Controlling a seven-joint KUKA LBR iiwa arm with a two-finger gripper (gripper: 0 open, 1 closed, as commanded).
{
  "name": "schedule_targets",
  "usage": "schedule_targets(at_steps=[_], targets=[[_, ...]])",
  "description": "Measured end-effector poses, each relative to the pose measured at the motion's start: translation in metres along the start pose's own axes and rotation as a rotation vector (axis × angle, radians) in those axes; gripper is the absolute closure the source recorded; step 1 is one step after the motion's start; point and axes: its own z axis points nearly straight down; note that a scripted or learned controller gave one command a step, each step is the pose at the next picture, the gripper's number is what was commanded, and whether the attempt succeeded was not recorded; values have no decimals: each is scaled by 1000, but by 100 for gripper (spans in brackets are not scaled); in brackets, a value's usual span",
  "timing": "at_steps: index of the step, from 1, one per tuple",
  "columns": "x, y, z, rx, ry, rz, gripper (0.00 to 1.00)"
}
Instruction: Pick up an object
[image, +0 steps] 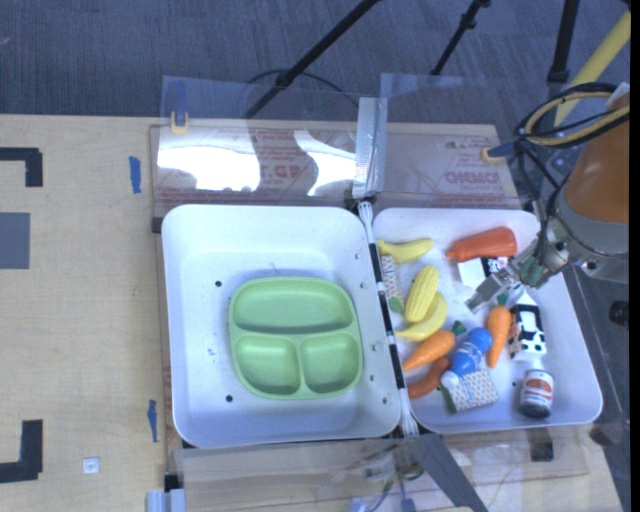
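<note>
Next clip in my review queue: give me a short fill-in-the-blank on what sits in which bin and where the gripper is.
1. The green divided tray lies in the ____ bin as the camera sees it.
2. That tray has ____ compartments.
3. The corn cob lies in the ____ bin, among the other toy foods.
4. The gripper hangs over the ____ bin, near the red pepper.

Missing words: left; three; right; right

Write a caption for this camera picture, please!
Robot gripper hovers over a white bin of toy food beside a green tray.
</note>
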Motion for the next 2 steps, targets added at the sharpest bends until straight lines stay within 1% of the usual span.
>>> schedule_targets(at_steps=[1,2], targets=[[13,11,25,4,5,88,0],[-47,-11,54,2,2,7,0]])
